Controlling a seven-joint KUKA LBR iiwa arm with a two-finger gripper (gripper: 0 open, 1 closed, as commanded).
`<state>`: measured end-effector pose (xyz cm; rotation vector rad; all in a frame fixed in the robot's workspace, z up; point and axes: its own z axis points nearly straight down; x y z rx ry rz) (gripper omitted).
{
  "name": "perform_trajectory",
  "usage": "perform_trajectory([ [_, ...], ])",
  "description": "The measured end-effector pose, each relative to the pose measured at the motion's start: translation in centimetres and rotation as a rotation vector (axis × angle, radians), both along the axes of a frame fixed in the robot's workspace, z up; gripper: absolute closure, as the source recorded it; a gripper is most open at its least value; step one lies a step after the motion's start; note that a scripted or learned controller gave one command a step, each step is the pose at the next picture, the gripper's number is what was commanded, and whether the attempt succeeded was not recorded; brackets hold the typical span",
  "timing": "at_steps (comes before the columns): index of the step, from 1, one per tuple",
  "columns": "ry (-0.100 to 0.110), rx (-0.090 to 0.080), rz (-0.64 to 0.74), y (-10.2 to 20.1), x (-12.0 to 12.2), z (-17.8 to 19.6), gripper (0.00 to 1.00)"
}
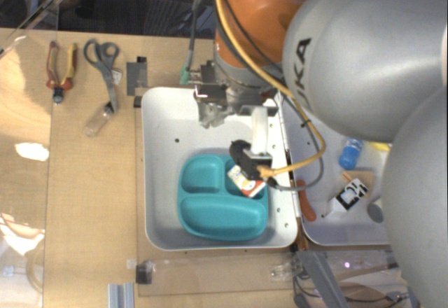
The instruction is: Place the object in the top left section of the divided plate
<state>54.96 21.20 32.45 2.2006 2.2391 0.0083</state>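
Observation:
A teal divided plate (210, 212) lies in the front half of the left white bin (159, 159). A small white, red and yellow object (246, 183) rests in the plate's upper right section, at its right rim. My gripper (209, 115) hangs over the bin's bare back part, above and to the left of that object and behind the plate's upper left section (201, 173). The large grey and orange arm hides much of the gripper. I see nothing held in it.
The right bin (329, 229) holds a blue object (351, 153), a white and black piece (352, 194) and an orange-red stick (308, 206). Left of the bins, red-handled pliers (59, 68), scissors (103, 61) and a black block (136, 74) lie on the bench.

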Motion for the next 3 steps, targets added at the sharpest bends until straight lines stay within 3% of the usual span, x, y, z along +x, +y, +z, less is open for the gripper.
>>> perform_trajectory([
  [1,0.004,-0.001,-0.194,0.2,-5.2,-3.1,1.00],
  [2,0.003,-0.001,-0.228,-2.9,-5.0,-6.3,1.00],
  [3,0.002,-0.002,0.248,-4.4,-4.4,-11.6,1.00],
])
